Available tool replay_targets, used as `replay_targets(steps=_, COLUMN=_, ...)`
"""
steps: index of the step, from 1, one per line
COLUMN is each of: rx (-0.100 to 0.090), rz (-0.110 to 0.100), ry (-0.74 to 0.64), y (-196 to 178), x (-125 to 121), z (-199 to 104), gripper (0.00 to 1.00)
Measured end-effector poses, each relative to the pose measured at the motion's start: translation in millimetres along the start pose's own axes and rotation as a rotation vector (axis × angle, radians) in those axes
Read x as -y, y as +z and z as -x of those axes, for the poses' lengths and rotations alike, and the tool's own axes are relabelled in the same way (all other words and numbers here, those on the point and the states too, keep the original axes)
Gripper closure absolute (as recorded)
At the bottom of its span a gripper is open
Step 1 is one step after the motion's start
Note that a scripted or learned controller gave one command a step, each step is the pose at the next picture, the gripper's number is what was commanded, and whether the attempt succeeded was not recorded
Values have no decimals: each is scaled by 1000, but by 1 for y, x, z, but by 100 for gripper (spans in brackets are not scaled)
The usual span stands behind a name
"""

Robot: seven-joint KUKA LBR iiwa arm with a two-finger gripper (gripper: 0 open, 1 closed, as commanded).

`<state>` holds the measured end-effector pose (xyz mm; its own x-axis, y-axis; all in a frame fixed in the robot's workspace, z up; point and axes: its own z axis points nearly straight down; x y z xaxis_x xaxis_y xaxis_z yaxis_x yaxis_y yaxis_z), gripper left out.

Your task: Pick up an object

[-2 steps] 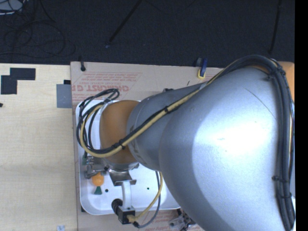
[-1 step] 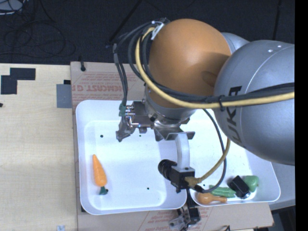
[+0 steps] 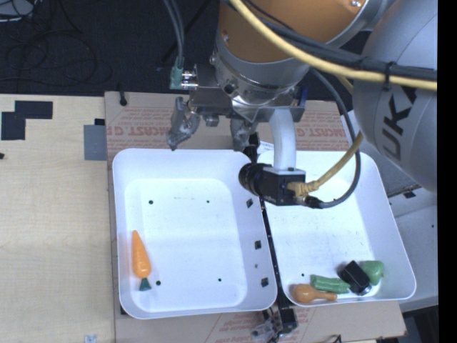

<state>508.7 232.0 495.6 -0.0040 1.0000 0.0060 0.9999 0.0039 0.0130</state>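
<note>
Camera view showed two white bins: the left bin (image 3: 128,184) held one orange carrot (image 3: 140,256), the right bin (image 3: 385,213) one green piece (image 3: 330,284), one black block (image 3: 355,276) and one orange-brown piece (image 3: 311,293). The gripper (image 3: 211,131) hung above the bins' far edge, fingers apart, holding nothing.

"UK" on arm (image 3: 410,113), mirrored red print on cardboard (image 3: 143,123)
</note>
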Motion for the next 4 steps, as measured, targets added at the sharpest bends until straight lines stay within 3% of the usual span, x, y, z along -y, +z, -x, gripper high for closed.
replay_targets(steps=1, rx=11, rz=-20, ry=-7, y=0, x=2, z=0, gripper=100)
replay_targets(steps=2, rx=5, rz=-13, ry=0, y=-45, x=34, z=-12, gripper=100)
replay_targets(steps=3, rx=10, rz=-20, ry=8, y=-22, x=33, z=39, gripper=100)
replay_targets(steps=4, rx=13, rz=-30, ry=7, y=171, x=29, z=70, gripper=100)
